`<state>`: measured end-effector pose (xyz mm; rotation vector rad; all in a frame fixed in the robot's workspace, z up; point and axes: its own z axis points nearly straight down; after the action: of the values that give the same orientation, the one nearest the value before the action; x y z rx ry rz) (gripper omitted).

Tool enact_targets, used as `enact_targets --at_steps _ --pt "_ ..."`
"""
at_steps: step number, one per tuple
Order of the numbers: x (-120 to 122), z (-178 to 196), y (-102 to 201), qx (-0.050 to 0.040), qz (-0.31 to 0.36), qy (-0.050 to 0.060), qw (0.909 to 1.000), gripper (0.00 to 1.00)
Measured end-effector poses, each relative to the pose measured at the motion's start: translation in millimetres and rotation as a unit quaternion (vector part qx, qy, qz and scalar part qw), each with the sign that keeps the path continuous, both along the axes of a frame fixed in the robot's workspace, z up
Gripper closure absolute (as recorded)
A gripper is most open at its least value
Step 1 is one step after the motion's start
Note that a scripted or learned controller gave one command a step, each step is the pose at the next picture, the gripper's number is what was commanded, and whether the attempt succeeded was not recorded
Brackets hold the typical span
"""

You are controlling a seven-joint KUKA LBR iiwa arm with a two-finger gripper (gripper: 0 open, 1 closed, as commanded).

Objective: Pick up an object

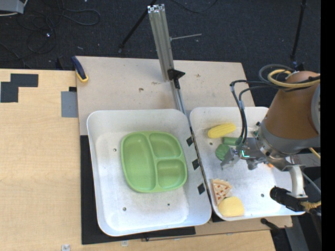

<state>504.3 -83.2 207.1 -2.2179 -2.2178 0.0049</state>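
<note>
Nearest to us, at the front edge of the right bin [261, 205], we see a round yellow piece [231, 207] at about five o'clock in the frame, with a pizza-slice toy [220, 189] touching it just above. Both lie well clear of the arm. A little farther in, toward three o'clock, our gripper [234, 158] hangs low over a green toy [224, 151], which looks partly hidden beneath it; we cannot tell whether the pincer stands apart or together, and nothing shows plainly between its tips, so we would not call the green toy held. Just beyond it, at the green toy's twelve o'clock, lies a yellow corn cob [221, 130], close enough that the two nearly touch. We judge the step in hand to be the descent onto the green toy. To do it well, we would centre over that toy alone, keep the tips off the corn cob, close only once low enough, and lift straight up. At nine o'clock from all this, the left bin [104, 203] bears a green divided plate [154, 161]. Farthest off, at twelve o'clock, a metal post [163, 41] rises from the bench [120, 82].
</note>
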Motion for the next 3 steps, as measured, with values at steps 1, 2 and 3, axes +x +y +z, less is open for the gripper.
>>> enact_targets --at_steps 1,2,3 --pt "0 0 0 -0.0001 0.0 -0.001 1.0 0.0" --pt "2 -63 3 0.0002 0.0 0.002 1.0 0.0" --pt "3 -112 -1 -0.0033 -0.002 -0.005 1.0 0.0"
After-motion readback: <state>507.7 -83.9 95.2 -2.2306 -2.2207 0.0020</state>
